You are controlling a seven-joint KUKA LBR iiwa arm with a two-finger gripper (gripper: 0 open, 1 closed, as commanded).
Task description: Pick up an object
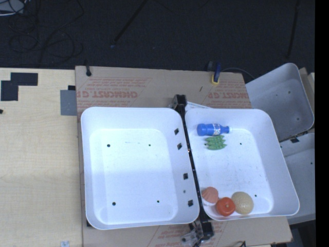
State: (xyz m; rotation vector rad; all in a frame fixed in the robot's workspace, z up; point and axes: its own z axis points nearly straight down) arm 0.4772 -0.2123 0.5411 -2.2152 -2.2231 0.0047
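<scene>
Blue bottle point(213, 129) beside green item point(216, 143) in right bin point(280, 153) — tomato point(225, 206), two pale rounds at front edge.

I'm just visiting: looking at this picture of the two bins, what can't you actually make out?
- Bottle: label too small to read.
- Green thing: too small and blurred to tell what it is.
- Pink thing, red ball, tan ball: bunched in the right bin's near corner; whether they touch is unclear.
- Clamp: cut off by the bottom edge.

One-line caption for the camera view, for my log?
Right bin holds a blue bottle, green toy, tomato and two pale round items.
</scene>
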